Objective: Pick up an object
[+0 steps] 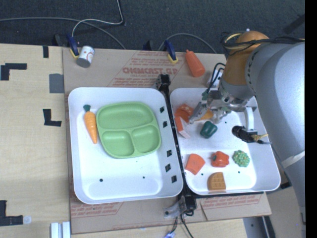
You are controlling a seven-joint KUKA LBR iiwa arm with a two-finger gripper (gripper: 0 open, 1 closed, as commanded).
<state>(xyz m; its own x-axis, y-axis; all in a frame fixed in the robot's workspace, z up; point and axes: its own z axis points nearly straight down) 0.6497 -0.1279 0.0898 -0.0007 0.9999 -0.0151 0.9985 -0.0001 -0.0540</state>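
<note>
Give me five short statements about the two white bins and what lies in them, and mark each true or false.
1. The green divided plate lies in the left white bin. True.
2. The orange toy carrot lies on the plate. False: it lies beside the plate, on the bin floor.
3. The dark green toy pepper lies in the right white bin. True.
4. The waffle-like brown toy lies at the far edge of its bin. False: it lies near the front edge.
5. The gripper is over the left bin. False: it is over the right bin.
</note>
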